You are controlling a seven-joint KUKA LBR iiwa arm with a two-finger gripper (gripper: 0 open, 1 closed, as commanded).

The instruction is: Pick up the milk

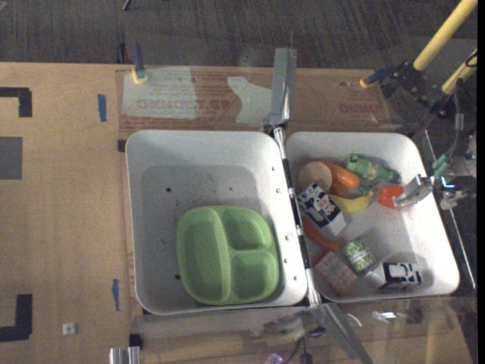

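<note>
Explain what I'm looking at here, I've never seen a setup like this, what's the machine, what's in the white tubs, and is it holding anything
One camera looks down at a slant on a wooden bench with two shallow white bins. The left bin holds a green divided plastic plate. The right bin holds toy groceries: a black-and-white cow-patterned milk carton, a yellow banana, an orange carrot, a green packet and a small jar. At the right edge, the metal piece is the robot arm's gripper, poised over the right bin. Nothing is visibly held; the milk lies apart from it.
</note>
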